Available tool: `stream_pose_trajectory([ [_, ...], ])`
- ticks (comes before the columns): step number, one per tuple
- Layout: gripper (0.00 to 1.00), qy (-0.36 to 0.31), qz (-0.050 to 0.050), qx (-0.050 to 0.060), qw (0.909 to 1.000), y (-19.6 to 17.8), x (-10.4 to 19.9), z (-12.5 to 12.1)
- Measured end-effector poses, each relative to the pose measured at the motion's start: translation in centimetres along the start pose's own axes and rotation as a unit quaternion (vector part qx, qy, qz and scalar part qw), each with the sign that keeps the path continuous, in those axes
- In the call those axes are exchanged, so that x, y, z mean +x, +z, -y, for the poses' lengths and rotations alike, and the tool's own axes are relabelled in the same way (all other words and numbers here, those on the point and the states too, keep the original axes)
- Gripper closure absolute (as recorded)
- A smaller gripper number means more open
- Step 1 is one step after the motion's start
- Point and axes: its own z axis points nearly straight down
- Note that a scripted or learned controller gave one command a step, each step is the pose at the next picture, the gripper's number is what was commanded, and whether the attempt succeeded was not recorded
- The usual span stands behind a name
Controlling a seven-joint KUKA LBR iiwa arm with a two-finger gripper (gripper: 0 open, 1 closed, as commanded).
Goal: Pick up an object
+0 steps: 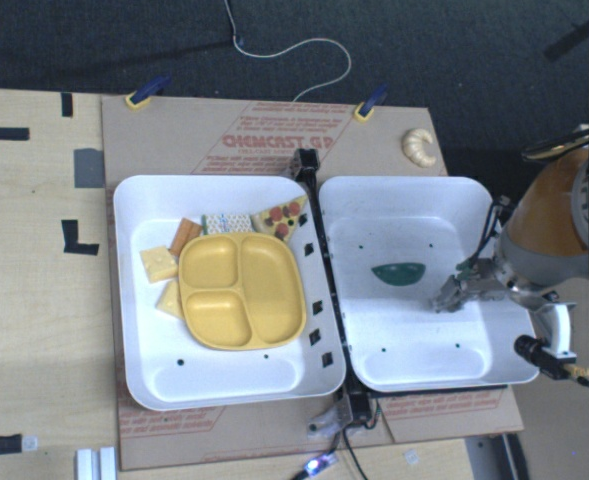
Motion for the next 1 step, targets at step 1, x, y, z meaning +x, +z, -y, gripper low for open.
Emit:
stream_pose_trajectory([
  [1,1.0,0.001,0.0,-0.002,1.0,-4.29,-0.07,0.4],
])
